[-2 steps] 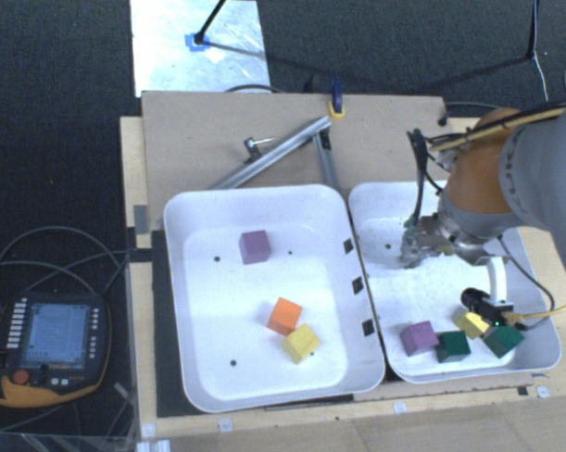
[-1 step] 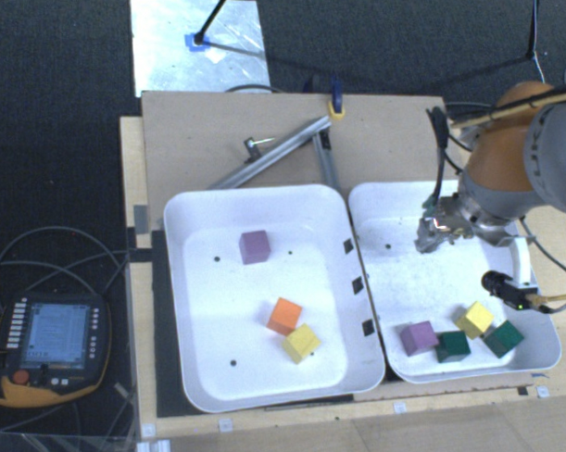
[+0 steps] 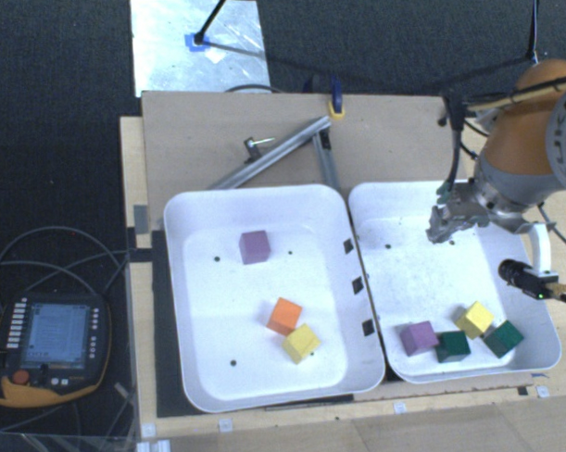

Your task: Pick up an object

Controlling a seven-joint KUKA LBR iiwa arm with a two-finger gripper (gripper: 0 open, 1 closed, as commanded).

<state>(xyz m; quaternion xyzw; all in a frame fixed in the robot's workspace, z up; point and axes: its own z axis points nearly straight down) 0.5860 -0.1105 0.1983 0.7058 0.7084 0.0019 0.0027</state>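
Hand (image 3: 442,226): hovering over the upper part of the right bin (image 3: 393,203), grasping nothing; grip state cannot be told. Step in hand, by judgement: approaching, nothing picked yet. Nearest candidates are lying well apart toward the bin's near edge: purple cube (image 3: 418,337), dark green cube (image 3: 452,346), yellow cube (image 3: 474,319), green cube (image 3: 503,338). Next move is calling for travelling over one and descending.

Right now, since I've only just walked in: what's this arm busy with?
The grey KUKA arm's two-finger gripper hangs over the upper part of the right white bin, with nothing visibly held. Four small blocks, purple, dark green, yellow and green, sit along that bin's near edge, apart from the gripper.
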